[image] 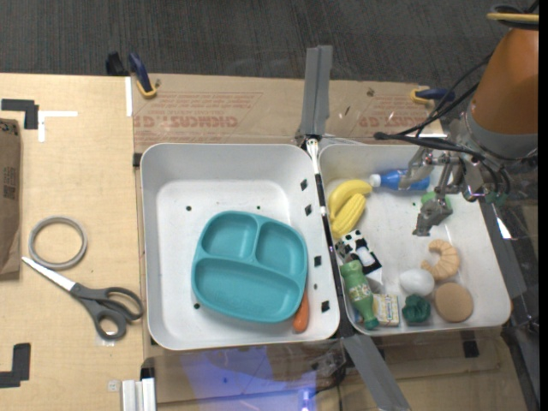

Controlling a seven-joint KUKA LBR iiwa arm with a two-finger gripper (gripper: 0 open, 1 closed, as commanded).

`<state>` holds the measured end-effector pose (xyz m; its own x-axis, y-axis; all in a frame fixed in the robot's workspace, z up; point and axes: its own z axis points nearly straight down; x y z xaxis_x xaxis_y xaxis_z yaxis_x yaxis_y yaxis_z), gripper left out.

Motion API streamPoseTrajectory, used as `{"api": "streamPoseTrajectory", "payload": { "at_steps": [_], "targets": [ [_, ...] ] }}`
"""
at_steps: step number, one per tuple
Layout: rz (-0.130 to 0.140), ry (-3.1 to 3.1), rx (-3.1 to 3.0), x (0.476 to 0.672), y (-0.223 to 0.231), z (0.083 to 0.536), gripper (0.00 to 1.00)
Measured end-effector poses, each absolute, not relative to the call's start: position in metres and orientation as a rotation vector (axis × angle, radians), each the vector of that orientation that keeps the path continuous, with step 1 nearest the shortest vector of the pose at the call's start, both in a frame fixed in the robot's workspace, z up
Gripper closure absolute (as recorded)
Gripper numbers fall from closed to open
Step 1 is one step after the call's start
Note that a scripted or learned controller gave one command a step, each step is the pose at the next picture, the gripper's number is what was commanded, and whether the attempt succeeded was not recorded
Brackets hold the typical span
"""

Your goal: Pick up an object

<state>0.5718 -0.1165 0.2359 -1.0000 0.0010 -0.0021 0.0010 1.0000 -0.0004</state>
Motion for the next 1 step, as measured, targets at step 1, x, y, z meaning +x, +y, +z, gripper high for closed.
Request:
{"api": "streamPoseTrajectory", "payload": {
  "at_steps": [1],
  "targets": [
    [0.001,3.136,-0.215,0.5572,-0.1007,0.1258,0.00]
  ]
}}
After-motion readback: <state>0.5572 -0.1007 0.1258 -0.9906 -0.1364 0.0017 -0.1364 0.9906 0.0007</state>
